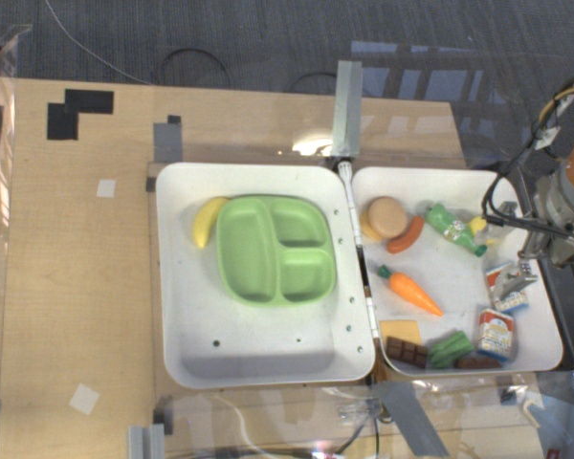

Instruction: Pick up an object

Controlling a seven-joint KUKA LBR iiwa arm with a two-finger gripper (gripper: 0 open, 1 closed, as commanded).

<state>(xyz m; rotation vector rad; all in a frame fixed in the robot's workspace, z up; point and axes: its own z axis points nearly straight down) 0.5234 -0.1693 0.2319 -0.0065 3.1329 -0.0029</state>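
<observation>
The right bin (459, 182) holds several toy foods: a round bun (385, 217), a red sausage (405, 235), a green bottle (452, 227), an orange carrot (412, 294), a yellow cracker (402, 331), a chocolate bar (407, 353), a green vegetable (450, 348) and small red-and-white cartons (495, 334). My gripper (524, 271) hangs low over the bin's right side, just above and beside one small carton (506, 281). Nothing is visibly lifted.
In the left bin (258, 361) lie a green divided plate (273, 249) and a yellow banana (206, 221) at its left. A metal divider post (346, 113) stands behind the bins. Cables and the arm's body crowd the right edge.
</observation>
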